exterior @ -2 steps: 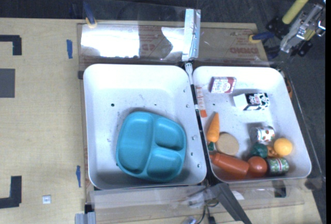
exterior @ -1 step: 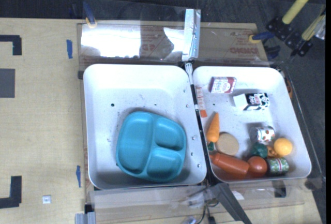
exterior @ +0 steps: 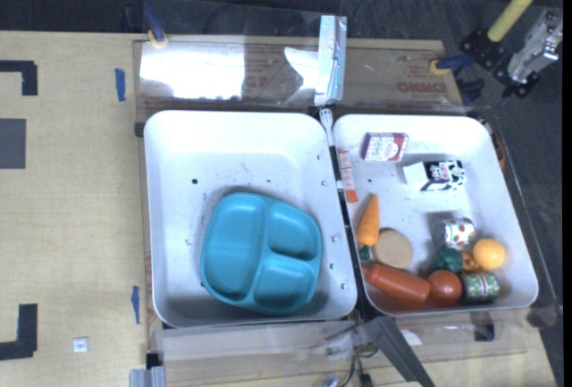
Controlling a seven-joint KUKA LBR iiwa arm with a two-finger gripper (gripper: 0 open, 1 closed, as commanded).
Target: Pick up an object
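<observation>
Dark carpet surrounds a bench with two white bins. Nothing looks picked yet: the toys, among them a carrot [exterior: 368, 220], sausage [exterior: 395, 284] and orange ball [exterior: 489, 253], all lie in the right bin [exterior: 514, 197]; a teal tray [exterior: 261, 252] fills the left bin [exterior: 179, 153]. I cannot tell the claw's state.

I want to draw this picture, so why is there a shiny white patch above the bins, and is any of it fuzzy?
In the camera view, the shiny patch is light glaring off the clear plastic sheet behind the left bin. The blue tray throws a soft shadow along its lower edge. The small toys in the right bin, like the carrot, look a bit blurry.
</observation>
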